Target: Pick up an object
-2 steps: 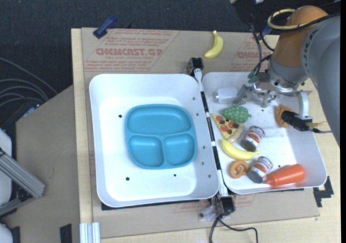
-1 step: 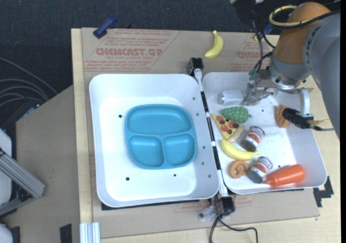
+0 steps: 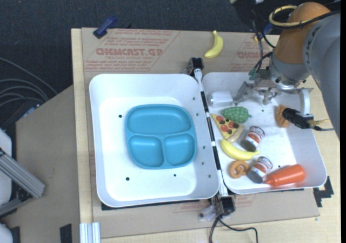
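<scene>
My gripper (image 3: 254,94) hangs over the back of the right bin (image 3: 308,150), and its two fingers stand apart, open, with nothing between them. Just left of it lies a small white block (image 3: 220,97). In front of it sit a green leafy toy (image 3: 236,113) and a pizza slice (image 3: 226,125). Further forward lie a yellow banana (image 3: 237,151), two small cans (image 3: 252,138) (image 3: 260,166), a pretzel (image 3: 237,169) and an orange bottle (image 3: 285,175). A brown item (image 3: 280,116) lies at the bin's right side.
The left bin (image 3: 108,101) holds a blue divided plate (image 3: 160,135). A second banana (image 3: 214,46) lies on the cardboard bench behind the bins. The grey arm with its orange band (image 3: 294,36) comes in from the upper right.
</scene>
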### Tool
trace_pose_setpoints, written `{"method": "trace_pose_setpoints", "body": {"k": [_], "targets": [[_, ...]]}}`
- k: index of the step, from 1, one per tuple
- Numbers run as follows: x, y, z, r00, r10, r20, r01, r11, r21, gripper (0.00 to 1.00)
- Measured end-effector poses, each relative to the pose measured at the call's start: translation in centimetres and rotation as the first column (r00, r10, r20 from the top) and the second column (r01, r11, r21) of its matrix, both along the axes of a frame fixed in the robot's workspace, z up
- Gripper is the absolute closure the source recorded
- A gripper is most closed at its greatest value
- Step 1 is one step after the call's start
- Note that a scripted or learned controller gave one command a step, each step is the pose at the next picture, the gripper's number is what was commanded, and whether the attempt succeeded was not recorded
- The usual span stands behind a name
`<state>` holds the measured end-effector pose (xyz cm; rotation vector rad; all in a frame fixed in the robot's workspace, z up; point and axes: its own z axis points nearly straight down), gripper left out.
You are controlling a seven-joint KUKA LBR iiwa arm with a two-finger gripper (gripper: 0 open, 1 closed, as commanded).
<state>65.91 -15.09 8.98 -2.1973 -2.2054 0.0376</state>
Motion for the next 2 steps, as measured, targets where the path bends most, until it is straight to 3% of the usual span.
{"method": "trace_pose_setpoints", "body": {"k": [1,2], "targets": [[0.7,-0.5,-0.5,0.999,-0.004,0.034,0.004,1.0,-0.002,0.0],[0.8,-0.5,0.6,0.999,-0.002,0.036,0.003,1.0,-0.003,1.0]]}}
